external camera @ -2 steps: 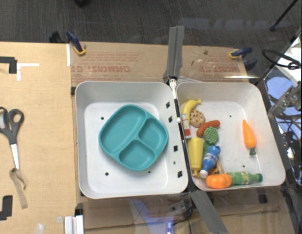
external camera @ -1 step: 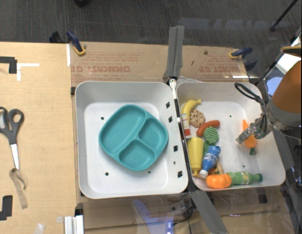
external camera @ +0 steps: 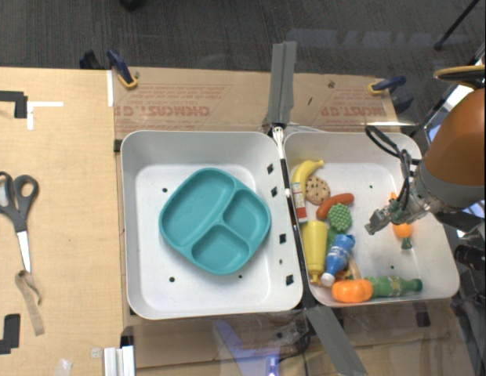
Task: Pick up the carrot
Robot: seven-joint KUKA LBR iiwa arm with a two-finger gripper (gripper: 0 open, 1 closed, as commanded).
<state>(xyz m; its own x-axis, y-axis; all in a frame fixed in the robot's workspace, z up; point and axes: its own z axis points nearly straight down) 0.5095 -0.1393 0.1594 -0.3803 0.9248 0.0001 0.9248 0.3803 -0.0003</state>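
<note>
Gripper over right bin, carrot pinched

I see the gripper (external camera: 398, 219) at frame right, fingers pinching the carrot (external camera: 403, 231) above the right bin (external camera: 439, 269) floor

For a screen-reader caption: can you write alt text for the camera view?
The gripper is lifted over the right bin with a small carrot at its fingers. A toy food pile lines that bin's left side, and a teal divided plate sits in the left bin.

smooth glossy teal plastic plate (external camera: 215, 222)
</note>
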